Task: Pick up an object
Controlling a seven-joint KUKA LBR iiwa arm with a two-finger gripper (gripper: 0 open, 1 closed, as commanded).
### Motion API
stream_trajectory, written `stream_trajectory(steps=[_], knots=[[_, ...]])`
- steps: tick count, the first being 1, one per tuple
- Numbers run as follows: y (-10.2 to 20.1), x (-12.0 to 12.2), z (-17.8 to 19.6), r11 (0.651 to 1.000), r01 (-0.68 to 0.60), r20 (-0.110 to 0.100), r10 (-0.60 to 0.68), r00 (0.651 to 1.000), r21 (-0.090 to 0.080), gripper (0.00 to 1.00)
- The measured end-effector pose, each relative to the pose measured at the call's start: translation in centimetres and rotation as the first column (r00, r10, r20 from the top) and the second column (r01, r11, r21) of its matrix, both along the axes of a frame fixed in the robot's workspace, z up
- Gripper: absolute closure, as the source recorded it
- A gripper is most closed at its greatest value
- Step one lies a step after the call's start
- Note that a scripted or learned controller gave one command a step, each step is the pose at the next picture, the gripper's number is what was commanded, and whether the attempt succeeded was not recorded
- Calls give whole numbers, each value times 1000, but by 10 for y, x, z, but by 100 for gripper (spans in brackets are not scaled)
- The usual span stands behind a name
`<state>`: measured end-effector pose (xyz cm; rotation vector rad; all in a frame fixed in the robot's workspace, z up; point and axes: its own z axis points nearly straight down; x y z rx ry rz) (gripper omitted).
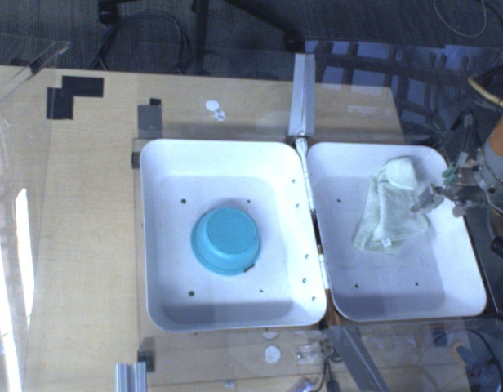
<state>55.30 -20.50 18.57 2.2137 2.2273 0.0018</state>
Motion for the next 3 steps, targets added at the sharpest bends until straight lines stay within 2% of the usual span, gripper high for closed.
stream_trajectory(steps=[1,2,3], knots=[[58,46,-91,994,-111,8,111,994,-3,0],[59,48,-79,993,-114,13,114,993,-6,100],[85,89,6,988,-157,3,157,988,-2,100]])
